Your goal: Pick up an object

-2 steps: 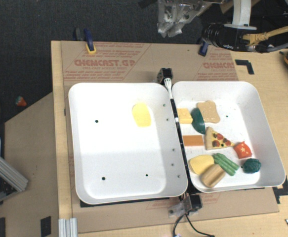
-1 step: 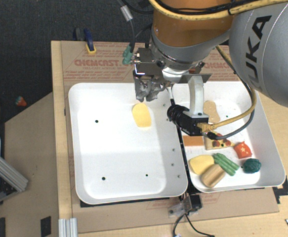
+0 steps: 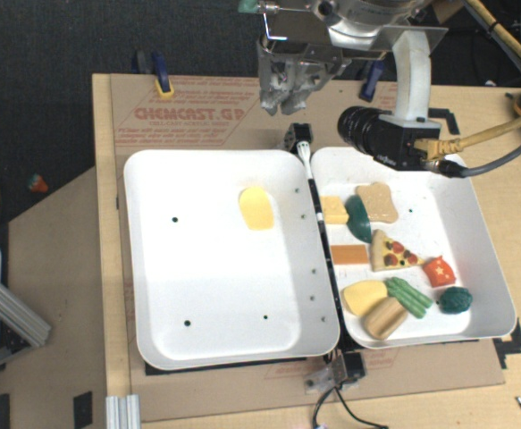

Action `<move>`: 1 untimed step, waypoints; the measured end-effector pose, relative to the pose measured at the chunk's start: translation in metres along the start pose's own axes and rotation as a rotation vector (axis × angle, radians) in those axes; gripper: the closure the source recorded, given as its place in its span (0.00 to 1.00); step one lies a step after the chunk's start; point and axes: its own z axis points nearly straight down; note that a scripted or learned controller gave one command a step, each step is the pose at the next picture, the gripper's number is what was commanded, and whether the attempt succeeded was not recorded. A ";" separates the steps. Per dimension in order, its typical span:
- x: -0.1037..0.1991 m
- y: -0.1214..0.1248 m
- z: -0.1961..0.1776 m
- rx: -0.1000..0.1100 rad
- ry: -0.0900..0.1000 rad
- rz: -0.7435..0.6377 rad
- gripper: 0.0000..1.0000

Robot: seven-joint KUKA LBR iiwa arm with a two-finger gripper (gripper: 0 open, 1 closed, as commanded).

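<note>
My gripper (image 3: 287,92) hangs high above the far edge of the bench, behind the two bins, with nothing between its fingers. A yellow oval piece (image 3: 256,208) lies alone in the left bin (image 3: 162,266), toward its far right. The right bin (image 3: 474,226) holds several toy foods: a tan bread slice (image 3: 378,202), a yellow cheese square (image 3: 334,210), a dark green piece (image 3: 358,218), an orange strip (image 3: 349,255), a pizza slice (image 3: 390,252), a red strawberry (image 3: 439,271), a green bean pod (image 3: 409,296), a green broccoli (image 3: 455,300), a yellow wedge (image 3: 364,295) and a tan roll (image 3: 384,317).
The bins rest on a brown board (image 3: 189,110) with red lettering. Blue clamps (image 3: 161,71) grip its far edge. A black divider clip (image 3: 298,136) sits between the bins at the back. Metal framing (image 3: 5,307) stands at the left.
</note>
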 end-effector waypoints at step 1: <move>0.020 -0.037 0.167 0.037 -0.016 0.001 1.00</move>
